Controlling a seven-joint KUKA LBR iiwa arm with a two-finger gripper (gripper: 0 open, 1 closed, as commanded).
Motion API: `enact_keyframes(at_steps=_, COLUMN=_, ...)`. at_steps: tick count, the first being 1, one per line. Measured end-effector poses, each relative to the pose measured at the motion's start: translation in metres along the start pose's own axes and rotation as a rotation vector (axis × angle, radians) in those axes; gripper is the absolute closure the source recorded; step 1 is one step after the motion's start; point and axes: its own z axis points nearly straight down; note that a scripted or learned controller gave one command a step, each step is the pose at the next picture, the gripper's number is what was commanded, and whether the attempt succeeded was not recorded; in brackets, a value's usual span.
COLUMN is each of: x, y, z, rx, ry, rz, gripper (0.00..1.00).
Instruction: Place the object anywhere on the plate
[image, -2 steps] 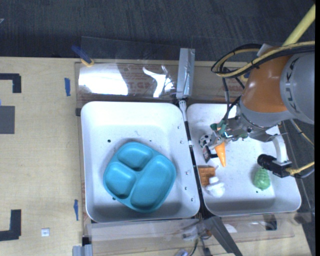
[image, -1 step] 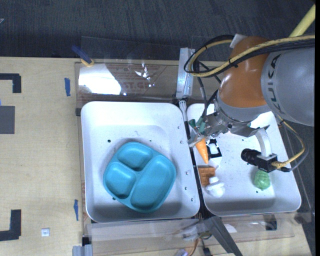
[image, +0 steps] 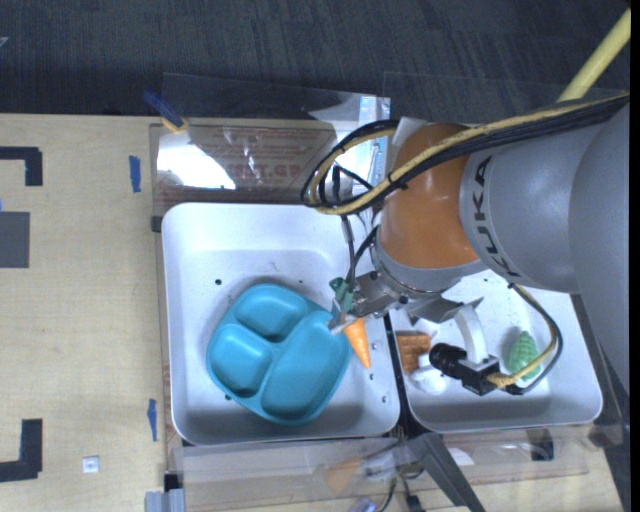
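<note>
White left bin (image: 190, 260): claw (image: 345, 308) pinches carrot (image: 358, 342) beside blue plate (image: 278, 352).

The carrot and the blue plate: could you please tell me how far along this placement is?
Done: the orange carrot looks lifted and sits at the end effector, at the right rim of the blue plate in the left bin. In hand: carrying it over the plate. Left: the carrot is beside the rim, not on a compartment, so moving inward and releasing remain. Whether the grip is firm is unclear.
</note>
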Motion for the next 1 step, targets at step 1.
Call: enact_keyframes(at_steps=1, x=-0.0017, y=0.0, z=-0.0007, rx=-0.001, ry=-0.001, rz=0.003, gripper=0.0)
